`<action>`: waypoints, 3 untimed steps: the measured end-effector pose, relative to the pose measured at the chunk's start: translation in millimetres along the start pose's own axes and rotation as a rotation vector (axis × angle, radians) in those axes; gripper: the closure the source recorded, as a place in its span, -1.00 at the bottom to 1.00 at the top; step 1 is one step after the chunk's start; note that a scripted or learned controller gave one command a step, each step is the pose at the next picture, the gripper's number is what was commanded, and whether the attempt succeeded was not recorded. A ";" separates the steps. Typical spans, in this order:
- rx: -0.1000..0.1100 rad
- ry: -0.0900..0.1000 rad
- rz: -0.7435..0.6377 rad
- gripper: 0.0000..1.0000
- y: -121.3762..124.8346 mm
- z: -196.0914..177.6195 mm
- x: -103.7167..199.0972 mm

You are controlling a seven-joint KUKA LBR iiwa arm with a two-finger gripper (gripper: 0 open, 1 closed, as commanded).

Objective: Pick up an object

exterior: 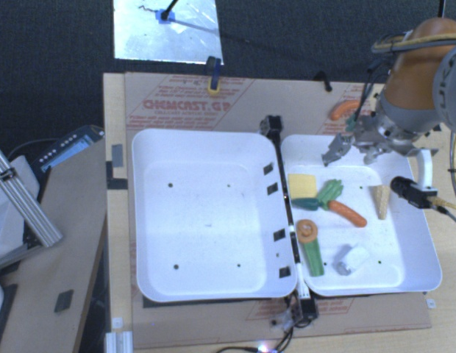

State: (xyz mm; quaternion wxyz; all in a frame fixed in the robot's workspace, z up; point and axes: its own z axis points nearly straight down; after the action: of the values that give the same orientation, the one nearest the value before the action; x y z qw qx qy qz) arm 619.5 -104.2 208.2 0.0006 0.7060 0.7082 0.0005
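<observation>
My gripper (354,153) hangs over the far part of the right bin (426,259), its fingers spread open with nothing between them. Below it in the bin lie a yellow block (302,184), a green toy (329,192) and an orange carrot (348,213). A pale cone (379,201) lies to the right of these. Nearer the front are an orange disc on a green cylinder (311,250) and a small grey-white piece (346,259).
The left bin (143,197) sits beside the right one, with black clips (272,169) along the shared edge. An orange sausage-like toy (343,110) lies on the board behind the right bin. A black cable plug (408,191) juts from the arm over the bin's right side.
</observation>
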 end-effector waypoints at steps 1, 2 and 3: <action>0.004 -0.001 0.007 -1.00 -32.7 47.4 -64.6; -0.002 0.004 0.000 -1.00 -27.9 123.8 -50.0; -0.009 -0.001 0.000 1.00 -26.0 108.4 -52.3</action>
State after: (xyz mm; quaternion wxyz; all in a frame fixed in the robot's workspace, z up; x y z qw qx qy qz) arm 593.8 -156.6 99.8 0.0041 0.7061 0.7081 0.0032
